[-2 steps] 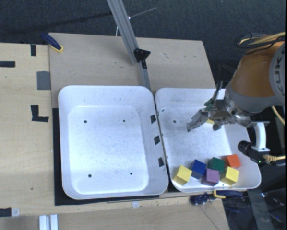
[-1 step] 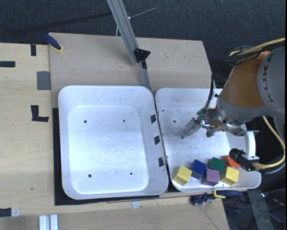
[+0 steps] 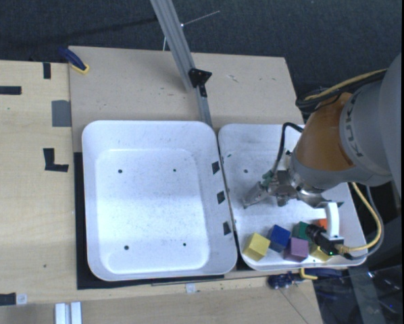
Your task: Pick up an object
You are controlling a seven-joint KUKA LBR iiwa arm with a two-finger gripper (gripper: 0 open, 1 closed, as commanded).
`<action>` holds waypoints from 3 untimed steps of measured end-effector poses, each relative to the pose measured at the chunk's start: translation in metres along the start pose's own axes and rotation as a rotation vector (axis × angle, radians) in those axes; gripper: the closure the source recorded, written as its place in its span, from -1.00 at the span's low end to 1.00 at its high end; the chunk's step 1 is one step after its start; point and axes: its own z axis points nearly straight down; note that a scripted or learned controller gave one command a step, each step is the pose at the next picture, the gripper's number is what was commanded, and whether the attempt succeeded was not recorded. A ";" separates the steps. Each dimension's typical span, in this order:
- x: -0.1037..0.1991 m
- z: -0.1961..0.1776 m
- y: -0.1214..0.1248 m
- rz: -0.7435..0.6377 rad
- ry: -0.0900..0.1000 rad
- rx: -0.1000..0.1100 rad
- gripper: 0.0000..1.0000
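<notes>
Camera view, looking down at a slant. Grey arm (image 3: 354, 137) with its orange band enters from the right and bends down over the right bin (image 3: 256, 147). Tool (image 3: 256, 196) sits low over the middle of that bin's floor, pointing left toward the divide between the two bins. Cannot tell how far open it is; nothing can be made out between its tips.

Small blocks lie clustered along the near edge of the right bin, below and to the right of the tool and apart from it: yellow block (image 3: 257, 246) farthest left, blue block (image 3: 280, 237) just beside it, purple block (image 3: 298, 248) next, green block (image 3: 301, 231) behind the purple one. Further right, orange and yellow bits partly hidden by the arm's white fitting and cable; shapes unclear.

Left bin (image 3: 151, 198) white, speckled, with a few dark dots on its floor. The two bins touch along their inner rims.

Worktop (image 3: 141, 83) is pale wood-coloured board with black tape marks on the left part. Grey metal pole (image 3: 178, 36) slants across from the top to the bins' far edge, with a black clamp on it. Blue-and-yellow object (image 3: 75, 59) at the board's far left corner. Dark carpet beyond.
</notes>
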 end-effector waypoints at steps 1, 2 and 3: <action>0.000 -0.013 0.001 -0.001 0.001 -0.005 1.00; -0.001 -0.055 0.000 0.000 -0.001 -0.011 1.00; -0.006 -0.099 0.003 0.000 -0.002 -0.012 1.00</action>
